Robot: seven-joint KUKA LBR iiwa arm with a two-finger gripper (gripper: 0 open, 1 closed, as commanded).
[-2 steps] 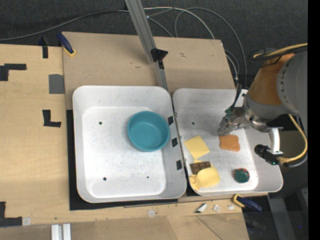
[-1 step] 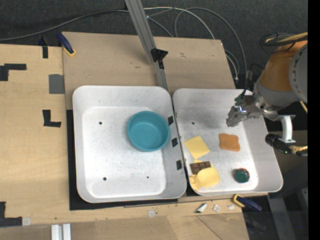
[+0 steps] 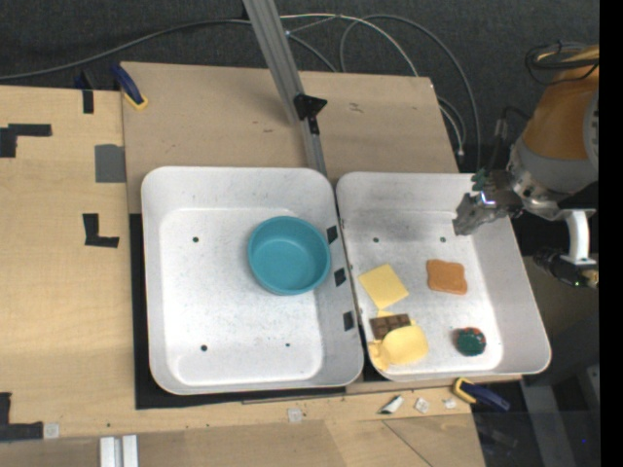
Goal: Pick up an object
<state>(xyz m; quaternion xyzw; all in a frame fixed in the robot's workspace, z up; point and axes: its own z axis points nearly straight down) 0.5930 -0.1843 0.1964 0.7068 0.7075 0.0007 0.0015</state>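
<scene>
Four small items are noted in the right bin (image 3: 506,261): a yellow square piece (image 3: 384,286), an orange piece (image 3: 447,277), a pale yellow lump (image 3: 403,345) with a dark brown block (image 3: 389,325) touching its upper edge, and a dark green round item (image 3: 470,341) near the front right corner. A blue bowl (image 3: 287,254) is seen alone in the left bin (image 3: 175,261), toward its right side.

The gripper (image 3: 469,215) is seen at the right bin's upper right, over bare floor near the far wall, well apart from every item. Whether it is open or closed cannot be told; nothing is seen held by it.

Step judged to be in hand: approach, with no target yet engaged.

Notes for doing it well:
- The orange piece is judged the best candidate: nearest the gripper and standing free of neighbours on all sides.
- The yellow lump and brown block are best avoided, since contact between them invites a double or glancing grasp.
- The green item sits close to the bin's corner walls, so room for descent is likely poor.
- Centring above the chosen piece should be completed before descent, and closure made across its narrower dimension.
- Flat pieces are expected to need a low approach to the bin floor.
</scene>
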